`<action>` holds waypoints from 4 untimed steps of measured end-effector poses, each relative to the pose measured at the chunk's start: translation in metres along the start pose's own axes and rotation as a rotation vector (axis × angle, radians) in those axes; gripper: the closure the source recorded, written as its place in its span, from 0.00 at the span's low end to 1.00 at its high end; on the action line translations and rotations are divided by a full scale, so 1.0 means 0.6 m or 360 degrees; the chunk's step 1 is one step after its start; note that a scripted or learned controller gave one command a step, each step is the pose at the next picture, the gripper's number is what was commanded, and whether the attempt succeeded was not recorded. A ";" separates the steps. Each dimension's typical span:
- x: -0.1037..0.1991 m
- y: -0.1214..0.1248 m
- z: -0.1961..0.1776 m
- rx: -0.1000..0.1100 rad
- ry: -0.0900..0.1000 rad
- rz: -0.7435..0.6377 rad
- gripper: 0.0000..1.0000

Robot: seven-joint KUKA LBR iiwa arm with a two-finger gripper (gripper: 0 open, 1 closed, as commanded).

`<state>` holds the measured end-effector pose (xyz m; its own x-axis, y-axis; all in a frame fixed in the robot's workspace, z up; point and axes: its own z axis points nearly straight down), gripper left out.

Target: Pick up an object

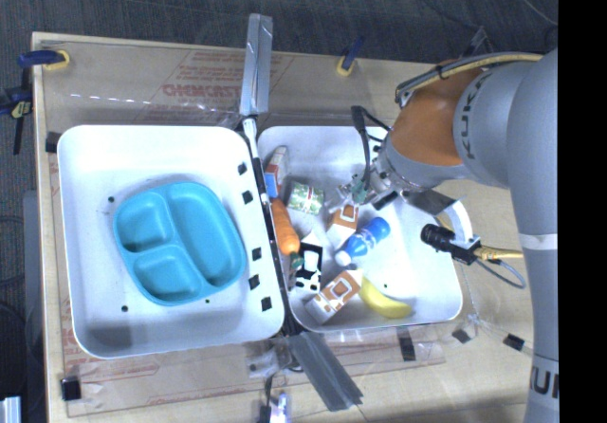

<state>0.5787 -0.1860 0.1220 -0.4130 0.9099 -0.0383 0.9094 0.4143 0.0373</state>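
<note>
The gripper (365, 186) hovers just above the blue bottle (364, 237) (right bin).

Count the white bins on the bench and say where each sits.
2. The left bin holds a blue divided tray. The right bin adjoins it, with a clutter of small items; the arm reaches over it.

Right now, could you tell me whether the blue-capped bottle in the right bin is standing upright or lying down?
Lying down. The bottle rests on its side on the right bin floor, cap pointing up-right toward the hand.
</note>
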 end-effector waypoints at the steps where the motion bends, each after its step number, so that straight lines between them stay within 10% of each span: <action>1: 0.059 0.092 -0.146 0.0062 0.0061 0.0015 1.00; 2: 0.058 0.092 -0.146 0.0063 0.0061 0.0015 0.00; 3: 0.031 0.019 0.054 0.0062 0.0065 -0.0084 0.00; 4: 0.030 0.021 0.040 0.0065 0.0065 -0.0092 1.00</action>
<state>0.5839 -0.1650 0.0975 -0.4657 0.8850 0.0014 0.8850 0.4657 -0.0043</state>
